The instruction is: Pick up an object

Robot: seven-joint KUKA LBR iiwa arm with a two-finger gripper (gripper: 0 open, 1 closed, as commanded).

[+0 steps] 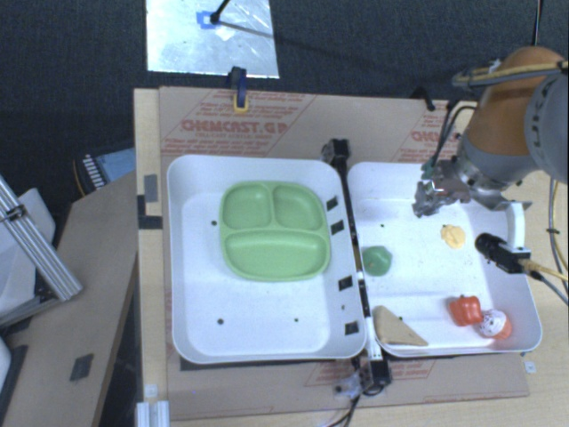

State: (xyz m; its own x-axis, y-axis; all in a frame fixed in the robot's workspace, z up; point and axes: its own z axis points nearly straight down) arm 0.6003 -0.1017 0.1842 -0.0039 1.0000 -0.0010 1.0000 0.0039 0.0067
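Two shallow white bins side by side on a brown bench: left bin [191, 327], right bin [524, 314]. Grey arm [516, 123] with orange band reaching in from the right, over the right bin's upper half. In the left bin, a green three-compartment plate [271, 231], lying flat near the middle. Gripper [429, 201] hanging over the upper part of the right bin, nothing seen between its tips; open or closed, cannot tell. In the right bin: tan wedge [397, 327] at the lower left corner, green lump [377, 260] near the left wall, red-orange piece [464, 310] at lower right, touching a small white-and-red object [493, 324], yellow bit [453, 235] just right of the gripper.
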